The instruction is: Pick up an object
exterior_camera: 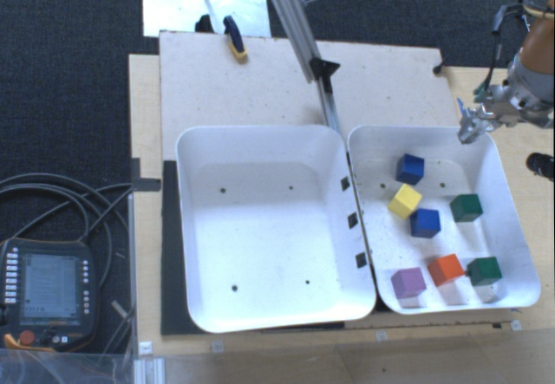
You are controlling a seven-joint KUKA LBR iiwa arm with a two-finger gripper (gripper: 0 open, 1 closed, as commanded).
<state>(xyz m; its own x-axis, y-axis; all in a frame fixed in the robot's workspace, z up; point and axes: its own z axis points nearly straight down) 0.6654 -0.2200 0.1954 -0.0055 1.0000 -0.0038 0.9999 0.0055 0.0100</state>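
Camera view, arm: the grey arm with its orange band enters at the upper right; its gripper (473, 124) hangs over the far right corner of the right bin (507, 187), above the rim.
Camera view, jaws: too small and blurred to tell whether they are open or closed; nothing is seen between them.
Camera view, right bin contents: seven cubes lie on the bin floor. An upper blue cube (410, 169) sits nearest the gripper. A yellow cube (404, 200) lies just below it, touching or almost touching a second blue cube (425, 223). A dark green cube (466, 207) rests near the right wall.
Camera view, front row: a purple cube (408, 283), an orange cube (447, 270) and a second green cube (484, 270) lie near the front wall, the orange and green ones close together.
Camera view, left bin (195, 200): white, with a few dark specks on its floor.
Camera view, obstacles: a slanted metal bar (290, 9) crosses the desk (381, 83) and ends at the seam between the bins, well apart from the gripper.
Camera view, surroundings: a teach pendant (48, 291) with cables lies at the lower left; a blue-and-yellow tool (234, 37) rests at the desk's far edge.
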